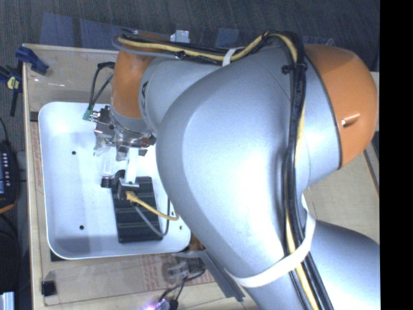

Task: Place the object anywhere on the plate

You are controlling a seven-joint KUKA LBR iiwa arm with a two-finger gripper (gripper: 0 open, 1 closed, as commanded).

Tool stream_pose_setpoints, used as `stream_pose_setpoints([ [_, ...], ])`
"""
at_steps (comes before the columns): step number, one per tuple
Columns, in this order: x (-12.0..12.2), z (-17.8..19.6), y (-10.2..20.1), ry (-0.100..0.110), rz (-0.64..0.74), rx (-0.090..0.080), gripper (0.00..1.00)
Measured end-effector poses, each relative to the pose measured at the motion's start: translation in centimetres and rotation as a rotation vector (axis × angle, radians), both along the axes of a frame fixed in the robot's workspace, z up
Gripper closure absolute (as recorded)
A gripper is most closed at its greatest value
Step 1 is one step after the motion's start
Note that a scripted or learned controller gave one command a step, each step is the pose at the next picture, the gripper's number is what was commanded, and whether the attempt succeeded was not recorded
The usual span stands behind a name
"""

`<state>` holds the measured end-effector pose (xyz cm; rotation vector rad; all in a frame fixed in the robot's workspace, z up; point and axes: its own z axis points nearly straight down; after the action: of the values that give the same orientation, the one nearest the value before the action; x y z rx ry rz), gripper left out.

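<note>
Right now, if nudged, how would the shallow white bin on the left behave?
The shallow white bin probably stays stiff, given its evenly raised rim. Wide and low, it would likely slide rather than tip.

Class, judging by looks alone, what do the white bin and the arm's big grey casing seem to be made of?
White bin: probably moulded plastic, smooth and slightly glossy, with rounded corners. Grey casing: painted metal or hard plastic, satin sheen with soft highlights; the look leaves it open.

From my remote station I see the pale wooden bench (64, 70) carrying a shallow white bin (55, 192) on its left part, with blue clamps (29, 58) gripping the bench's upper left edge.
</note>
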<state>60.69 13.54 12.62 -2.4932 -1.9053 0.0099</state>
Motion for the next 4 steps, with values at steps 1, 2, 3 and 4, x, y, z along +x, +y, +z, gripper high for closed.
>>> stream_pose_setpoints([
  [1, 4.3, 6.5, -4.6, -0.004, -0.257, 0.0, 1.0],
  [2, 4.9, 7.5, -2.4, -0.004, 0.053, 0.001, 1.0],
  [3, -0.8, -1.7, -1.2, 0.0, 0.077, 0.0, 1.0],
  [4, 4.9, -3.5, 2.2, -0.003, 0.042, 0.001, 1.0],
])
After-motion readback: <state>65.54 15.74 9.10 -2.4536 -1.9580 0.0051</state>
